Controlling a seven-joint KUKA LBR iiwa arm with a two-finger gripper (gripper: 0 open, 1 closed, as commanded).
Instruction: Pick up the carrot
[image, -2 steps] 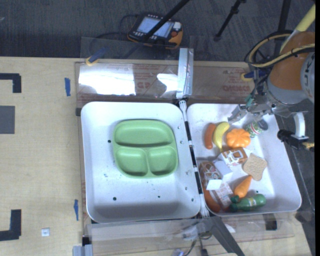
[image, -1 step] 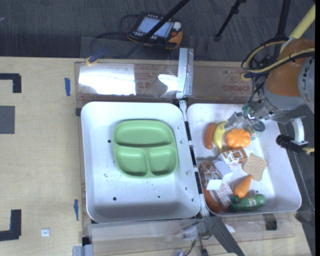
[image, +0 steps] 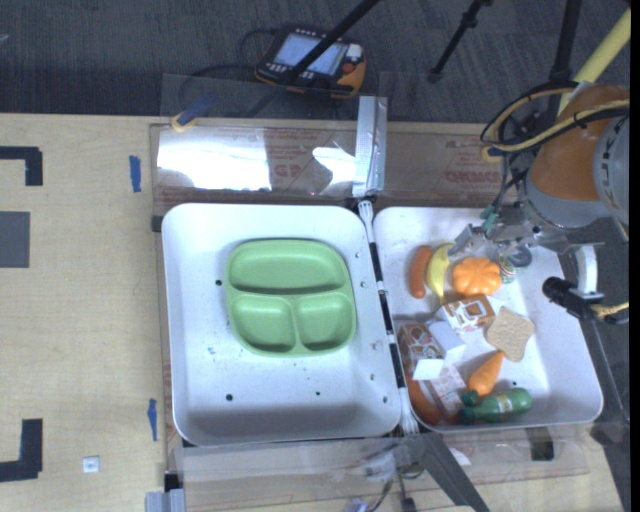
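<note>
Two bins (image: 200, 400), green tray (image: 291, 296) left, carrot (image: 486, 372) right

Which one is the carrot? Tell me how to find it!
Look in the right white bin, toward its near edge. The carrot is the small orange cone lying just below the tan slice of bread and above the green cucumber; it tapers to a point.

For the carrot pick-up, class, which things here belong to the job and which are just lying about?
Belongs to the job:
carrot
gripper
right bin

Just lying about:
green divided plate
toast slice
small pumpkin
banana
</note>
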